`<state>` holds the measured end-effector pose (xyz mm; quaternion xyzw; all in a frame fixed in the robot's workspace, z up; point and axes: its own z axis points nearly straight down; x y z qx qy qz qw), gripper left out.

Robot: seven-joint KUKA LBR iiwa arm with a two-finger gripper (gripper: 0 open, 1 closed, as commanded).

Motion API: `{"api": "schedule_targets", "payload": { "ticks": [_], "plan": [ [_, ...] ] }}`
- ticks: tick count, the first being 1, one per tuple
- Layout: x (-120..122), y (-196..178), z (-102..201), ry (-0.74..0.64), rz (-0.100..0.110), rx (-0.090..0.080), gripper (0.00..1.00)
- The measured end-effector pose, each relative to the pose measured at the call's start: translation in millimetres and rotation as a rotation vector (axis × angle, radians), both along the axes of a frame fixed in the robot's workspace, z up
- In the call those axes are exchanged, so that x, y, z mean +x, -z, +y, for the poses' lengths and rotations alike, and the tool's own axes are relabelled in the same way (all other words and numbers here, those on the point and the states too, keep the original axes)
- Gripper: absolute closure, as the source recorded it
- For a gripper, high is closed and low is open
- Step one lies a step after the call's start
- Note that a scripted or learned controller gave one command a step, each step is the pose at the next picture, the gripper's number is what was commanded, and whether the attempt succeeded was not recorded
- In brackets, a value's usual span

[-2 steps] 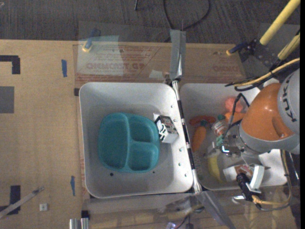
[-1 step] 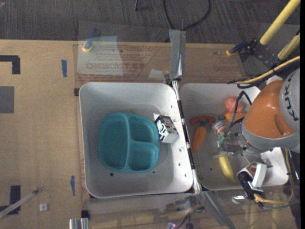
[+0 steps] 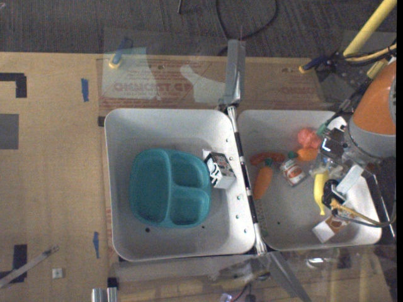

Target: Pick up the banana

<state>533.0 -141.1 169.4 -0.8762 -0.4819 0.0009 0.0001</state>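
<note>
Camera view: the grey, orange-banded arm is held over the shallow white right bin point(image 3: 283, 222), its gripper point(image 3: 326, 165) pointed down; open or closed cannot be told. The smooth, curved yellow banana point(image 3: 319, 190) is seen just beside it.

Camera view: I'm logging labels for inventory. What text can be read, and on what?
No text is legible.
Red print on the cardboard sheet at the top: blurred, unreadable.
Label on the small can: too small to read.
Black-and-white box: markings, no legible words.
</note>
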Motion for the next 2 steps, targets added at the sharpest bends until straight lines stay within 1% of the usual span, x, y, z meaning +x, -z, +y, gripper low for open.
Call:
{"api": "schedule_targets", "payload": {
  "ticks": [1,2],
  "plan": [
    [40.5,-40.1,35.0,0.022,0.000,0.000,1.00],
    [88.2,-63.3,72.3,0.177,0.000,0.000,1.00]
  ]
}}
